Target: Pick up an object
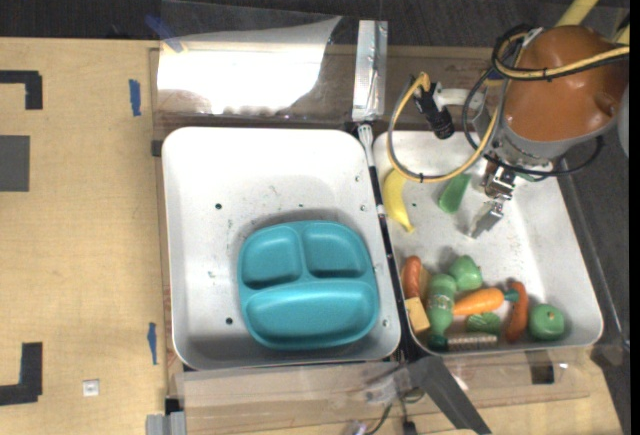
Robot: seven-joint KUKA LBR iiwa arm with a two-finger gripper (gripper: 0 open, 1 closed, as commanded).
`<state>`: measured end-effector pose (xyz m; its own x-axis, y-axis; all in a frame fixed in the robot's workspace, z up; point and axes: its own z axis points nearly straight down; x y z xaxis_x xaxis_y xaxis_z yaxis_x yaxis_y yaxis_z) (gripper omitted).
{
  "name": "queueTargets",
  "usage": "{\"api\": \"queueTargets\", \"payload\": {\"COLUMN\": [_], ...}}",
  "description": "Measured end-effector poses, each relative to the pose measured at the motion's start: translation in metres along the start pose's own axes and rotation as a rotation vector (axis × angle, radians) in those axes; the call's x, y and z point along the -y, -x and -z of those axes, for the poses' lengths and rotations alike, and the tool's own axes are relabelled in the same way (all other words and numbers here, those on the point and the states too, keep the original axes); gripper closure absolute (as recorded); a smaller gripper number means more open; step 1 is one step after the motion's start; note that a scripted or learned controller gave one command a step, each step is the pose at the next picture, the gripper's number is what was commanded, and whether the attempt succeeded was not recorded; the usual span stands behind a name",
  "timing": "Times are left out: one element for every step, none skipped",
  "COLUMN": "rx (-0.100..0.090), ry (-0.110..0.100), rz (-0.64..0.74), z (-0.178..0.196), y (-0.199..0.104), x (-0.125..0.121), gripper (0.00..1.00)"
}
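The right bin (560, 223) holds toy food. A yellow banana (397, 199) lies along its left wall, and a small green piece (453, 193) sits just right of it. At the front lie several items in a heap, among them an orange carrot (478, 301), a green apple (547, 322), a brown sausage (412, 275) and a green pepper (465, 273). My gripper (489, 208) hangs low over the middle of this bin, just right of the green piece and apart from the heap. I see nothing held in it.
The left bin (200, 173) carries a teal divided plate (308, 283) in its front half. Yellow and black cables (425, 118) loop over the right bin's back left corner. The arm's orange band (560, 83) is above the bin's back right.
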<state>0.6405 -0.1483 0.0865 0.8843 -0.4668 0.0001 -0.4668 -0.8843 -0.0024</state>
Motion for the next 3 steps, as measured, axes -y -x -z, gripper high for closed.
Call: {"api": "queueTargets", "payload": {"rx": [-0.001,-0.003,-0.004], "ry": [0.000,0.002,0.006], "rz": [0.155,0.288,0.257], "z": [0.001,0.001,0.002], "y": [0.061,0.138,0.151], "x": [-0.036,-0.061,-0.040], "gripper": [0.00,0.00,0.00]}}
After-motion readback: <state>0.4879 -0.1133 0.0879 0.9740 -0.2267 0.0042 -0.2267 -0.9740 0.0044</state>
